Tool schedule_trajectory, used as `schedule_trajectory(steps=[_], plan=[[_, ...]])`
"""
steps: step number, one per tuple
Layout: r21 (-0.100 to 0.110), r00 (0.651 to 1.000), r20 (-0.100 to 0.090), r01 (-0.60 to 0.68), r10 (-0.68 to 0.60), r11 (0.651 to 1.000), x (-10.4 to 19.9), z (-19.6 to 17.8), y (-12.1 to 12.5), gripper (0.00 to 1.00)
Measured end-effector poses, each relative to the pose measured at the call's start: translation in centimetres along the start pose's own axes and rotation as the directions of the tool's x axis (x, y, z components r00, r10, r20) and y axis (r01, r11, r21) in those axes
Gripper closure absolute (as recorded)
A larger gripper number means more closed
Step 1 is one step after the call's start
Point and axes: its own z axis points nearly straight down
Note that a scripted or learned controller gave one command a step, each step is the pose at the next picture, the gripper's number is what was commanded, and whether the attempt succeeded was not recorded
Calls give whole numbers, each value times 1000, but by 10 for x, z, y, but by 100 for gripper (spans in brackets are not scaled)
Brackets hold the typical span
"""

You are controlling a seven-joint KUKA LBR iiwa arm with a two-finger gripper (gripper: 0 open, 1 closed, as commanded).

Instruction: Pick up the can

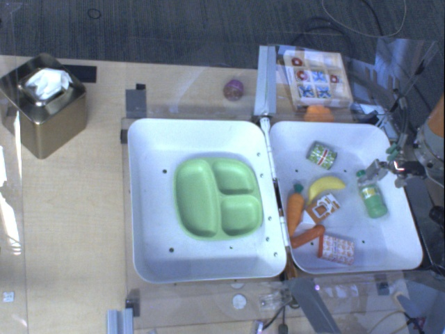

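No legible text anywhere. Can (pixel 321 155) had a red/green/white label, print too small to read. Small box (pixel 336 249) and carton (pixel 324 207) had patterned faces, unreadable. Board w/ picture tiles (pixel 314 78) behind the bins: graphics only, no words.

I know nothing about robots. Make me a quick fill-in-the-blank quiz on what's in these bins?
1. The green divided tray lies in the ____ bin.
2. The can lies in the right bin above the yellow ____.
3. The claw hovers over the green ____.

Missing words: left; banana; bottle.
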Motion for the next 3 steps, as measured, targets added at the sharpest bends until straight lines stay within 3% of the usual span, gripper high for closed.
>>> schedule_trajectory(steps=[1, 2, 3], plan=[[1, 996, -1, -94, 94, 996, 54, 111, 70, 0], [-2, 984, 0, -179, 179, 984, 56, 122, 136, 0], [-12, 986, 2, -169, 169, 986, 57, 107, 139, 100]])
